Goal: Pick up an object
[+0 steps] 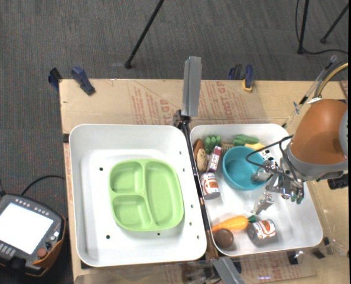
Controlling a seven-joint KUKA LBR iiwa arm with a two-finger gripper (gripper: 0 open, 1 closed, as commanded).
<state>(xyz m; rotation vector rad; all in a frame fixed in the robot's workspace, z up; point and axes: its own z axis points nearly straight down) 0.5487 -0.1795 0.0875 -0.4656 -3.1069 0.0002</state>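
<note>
The right bin holds several small objects: a blue bowl, an orange carrot, a brown ball, a tin can lying on its side, a small red-labelled can, a pink bottle and green toy vegetables. My gripper hangs over this bin, just right of the blue bowl and above the lying can. Its fingers are spread open with nothing between them. The arm's orange band covers part of the bin's right side.
A light green divided plate lies in the left bin. A grey post stands at the back between the bins. A tablet-like pendant sits on the floor at lower left. Blue clamps grip the bench's back edge.
</note>
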